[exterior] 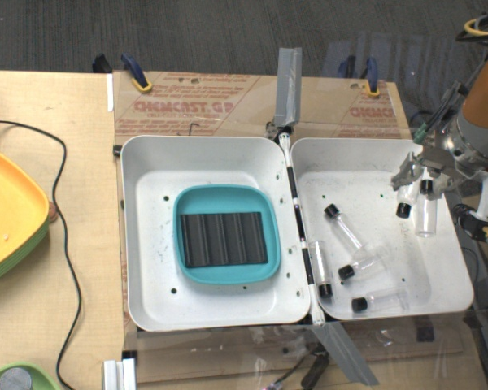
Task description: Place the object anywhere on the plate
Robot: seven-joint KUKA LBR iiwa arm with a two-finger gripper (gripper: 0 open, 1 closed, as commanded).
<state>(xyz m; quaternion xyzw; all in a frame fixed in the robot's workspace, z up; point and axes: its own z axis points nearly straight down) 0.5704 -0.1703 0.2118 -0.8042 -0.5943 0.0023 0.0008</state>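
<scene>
The gripper [419, 187] is hanging over the right bin [447, 295] near its far right side, clenching a clear vial [424, 216] that is dangling upright. The teal plate [226, 200] is sitting in the left bin [142, 218], well apart. Four more vials [342, 227] are lying below the gripper. The arm is entering from the right, partly cut off.

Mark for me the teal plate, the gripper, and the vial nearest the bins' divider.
Teal plate [226, 200], camera view, on its upper rim.
Gripper [416, 188], camera view, between its fingertips.
Vial nearest the divider [319, 265], camera view, on its clear body.
</scene>
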